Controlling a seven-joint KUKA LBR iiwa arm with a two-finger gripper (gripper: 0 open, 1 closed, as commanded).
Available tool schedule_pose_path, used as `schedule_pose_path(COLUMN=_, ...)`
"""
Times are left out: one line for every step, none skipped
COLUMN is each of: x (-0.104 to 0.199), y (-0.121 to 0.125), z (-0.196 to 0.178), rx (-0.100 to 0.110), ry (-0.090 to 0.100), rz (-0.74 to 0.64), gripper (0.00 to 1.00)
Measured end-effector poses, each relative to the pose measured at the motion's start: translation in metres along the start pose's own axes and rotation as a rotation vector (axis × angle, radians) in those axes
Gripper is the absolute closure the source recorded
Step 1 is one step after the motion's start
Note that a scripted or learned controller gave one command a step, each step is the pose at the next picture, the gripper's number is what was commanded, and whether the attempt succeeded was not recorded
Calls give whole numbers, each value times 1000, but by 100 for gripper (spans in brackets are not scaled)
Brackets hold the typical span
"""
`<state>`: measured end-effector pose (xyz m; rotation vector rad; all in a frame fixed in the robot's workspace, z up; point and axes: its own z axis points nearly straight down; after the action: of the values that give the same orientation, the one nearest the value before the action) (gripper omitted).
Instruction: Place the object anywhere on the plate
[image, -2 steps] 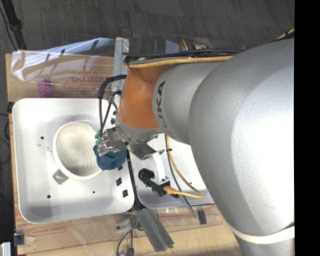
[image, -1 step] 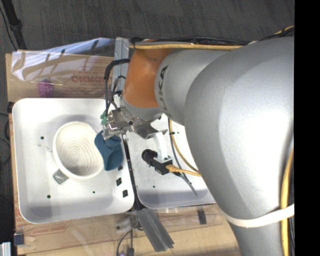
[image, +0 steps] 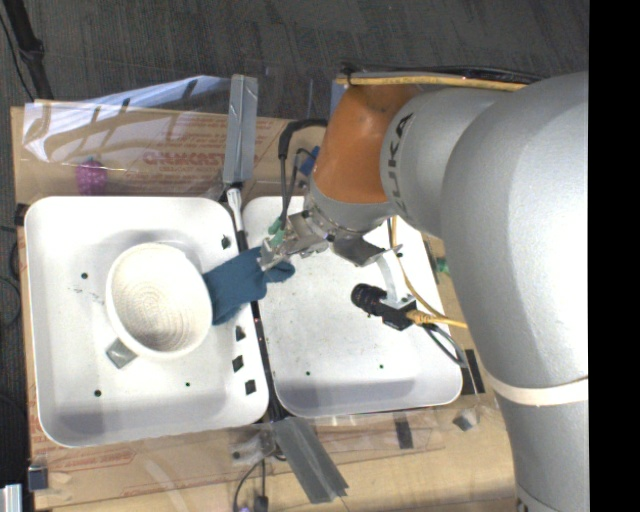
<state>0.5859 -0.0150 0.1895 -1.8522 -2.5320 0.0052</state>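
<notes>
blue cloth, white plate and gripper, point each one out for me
blue cloth (image: 232, 287), camera view, middle of the fabric.
white plate (image: 155, 300), camera view, its ridged centre.
gripper (image: 277, 247), camera view, at the fingertips above the cloth's upper corner.

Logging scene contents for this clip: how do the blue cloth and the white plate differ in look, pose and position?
The blue cloth is dark, soft and crumpled; the white plate is pale, rigid and round. The plate lies wholly inside the left bin, while the cloth straddles the divide between the bins, one end overlapping the plate's rim. The cloth's other end sits at the gripper; the plate lies apart from it.
</notes>
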Motion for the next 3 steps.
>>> schedule_pose_path(x=83, y=11, z=-65, rx=-1, ry=-1, rz=-197, gripper=100)
schedule_pose_path(x=39, y=41, z=0, rx=2, ry=0, rz=-475, gripper=100)
schedule_pose_path(x=6, y=58, z=-1, rx=-3, ry=-3, rz=-636, gripper=100)
